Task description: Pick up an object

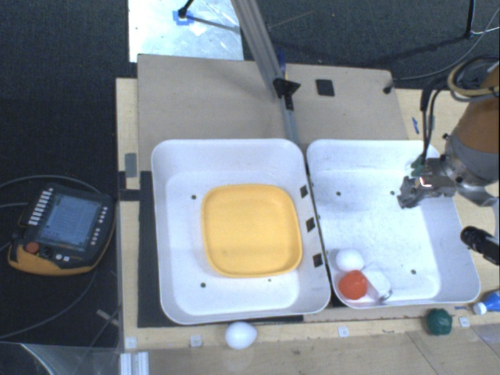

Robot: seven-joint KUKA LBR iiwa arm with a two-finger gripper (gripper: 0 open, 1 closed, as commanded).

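Observation:
A yellow square plate [252, 230] lies in the left bin [176, 209]. In the right bin [367, 209], near its front left corner, sit a white egg-shaped object [349, 259], a red-orange ball [354, 285] and a small white piece [378, 282] beside it. My gripper [409, 197] hangs over the right side of the right bin, well behind and to the right of those objects. Its dark fingers point down-left and nothing shows between them.
Outside the bins, a white egg [241, 335] lies on the bench in front of the left bin. A dark green ball [439, 322] rests off the right bin's front corner. A teach pendant [61, 230] sits far left. A metal pole [262, 41] slants at the back.

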